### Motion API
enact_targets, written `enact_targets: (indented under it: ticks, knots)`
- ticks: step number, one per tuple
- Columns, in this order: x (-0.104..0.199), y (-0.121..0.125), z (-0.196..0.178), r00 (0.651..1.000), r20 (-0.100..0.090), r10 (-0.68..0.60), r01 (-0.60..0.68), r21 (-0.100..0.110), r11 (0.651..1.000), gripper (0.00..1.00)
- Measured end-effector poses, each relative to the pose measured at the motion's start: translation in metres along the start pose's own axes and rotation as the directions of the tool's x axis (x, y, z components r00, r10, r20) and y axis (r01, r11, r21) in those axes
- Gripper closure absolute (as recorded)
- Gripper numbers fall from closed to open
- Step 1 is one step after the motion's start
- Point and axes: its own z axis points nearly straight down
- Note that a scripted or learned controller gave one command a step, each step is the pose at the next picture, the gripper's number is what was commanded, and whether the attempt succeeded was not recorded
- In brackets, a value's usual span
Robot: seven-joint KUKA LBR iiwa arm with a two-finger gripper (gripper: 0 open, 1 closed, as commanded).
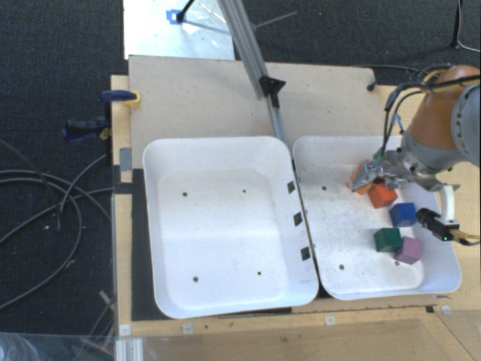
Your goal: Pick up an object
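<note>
Gripper (366, 177) sits low over the right bin (331, 277), near its upper middle, reaching in from the right on the grey arm (451, 138) with its orange band. Whether it is open, closed or gripping something I cannot tell; the metal parts blur together at this angle. An orange block (382, 195) lies directly beside and below it, touching or nearly so, with a sliver of orange also showing at the gripper's left edge; cannot tell if that is the same block.

Further out in the same bin: a blue block (403, 214) just below and right of the orange one, a green block (388, 240) below that, and a lilac block (409, 250) just beside the green one on its right. All four cluster in the right half of the bin. The bin floor looks speckled with dark dust.

The left bin (218, 224) shows bare white floor with a few small dark holes. Both bins rest side by side on the tabletop (195, 96). A grey pole (244, 32) slants across the board.
</note>
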Motion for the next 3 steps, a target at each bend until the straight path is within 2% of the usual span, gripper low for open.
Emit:
enact_targets:
  ticks: [1,2,3]
  knots:
    - [-0.033,0.006,-0.028,1.000,-0.005,0.004,-0.004,0.018,1.000,0.00]
    - [-0.036,0.062,0.007,1.000,-0.002,0.001,-0.001,-0.001,1.000,0.00]
    - [-0.025,0.038,0.011,1.000,0.002,-0.001,0.001,-0.005,1.000,0.00]
